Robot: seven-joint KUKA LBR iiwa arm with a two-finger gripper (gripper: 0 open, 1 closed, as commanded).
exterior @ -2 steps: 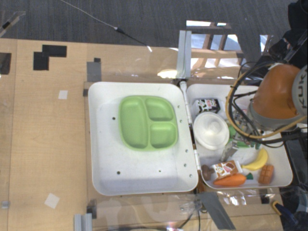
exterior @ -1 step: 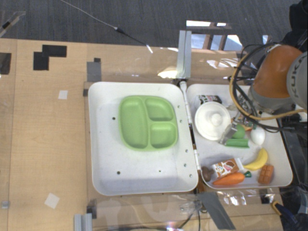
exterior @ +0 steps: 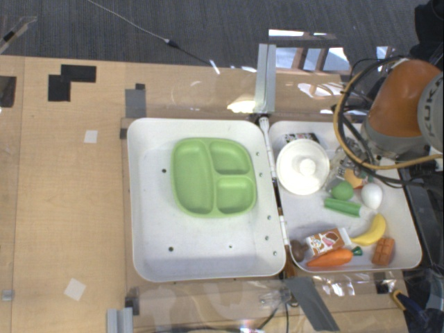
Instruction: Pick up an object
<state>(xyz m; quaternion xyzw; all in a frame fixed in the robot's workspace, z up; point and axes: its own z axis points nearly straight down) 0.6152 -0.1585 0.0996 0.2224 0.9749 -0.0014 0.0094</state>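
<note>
Orange band (exterior: 408,96) on the grey arm (exterior: 388,141) sits highest, closest to the lens. Below it we place the gripper (exterior: 347,175) low over the far half of the right white bin (exterior: 415,252). Cables and the wrist hide it, so we can't tell whether it is spread or closed, or whether it touches anything. We see nothing held.

Pick candidates, relative to the gripper:
- small green rounded piece (exterior: 341,190): just beside it on the camera side, nearest item
- small orange-yellow piece (exterior: 356,180): right next to it on the arm side, partly hidden
- flat green bar (exterior: 342,207): just past the rounded piece, toward the camera
- white egg (exterior: 372,197): near, arm side, slightly toward the camera
- white round bowl (exterior: 303,166): near, on the side away from the arm
- black-and-white packet (exterior: 300,138): beyond the bowl, at the bin's far wall, mostly covered
- yellow banana (exterior: 371,231), orange-brown lump (exterior: 383,250), orange carrot (exterior: 330,259), small printed carton (exterior: 325,242): well apart, grouped along the bin's near wall. The carton touches the carrot.

All of these are in the right bin.

Left white bin (exterior: 149,255) holds one light green divided plate (exterior: 212,176), three compartments, lying flat, well apart from the gripper on the side away from the arm.
</note>
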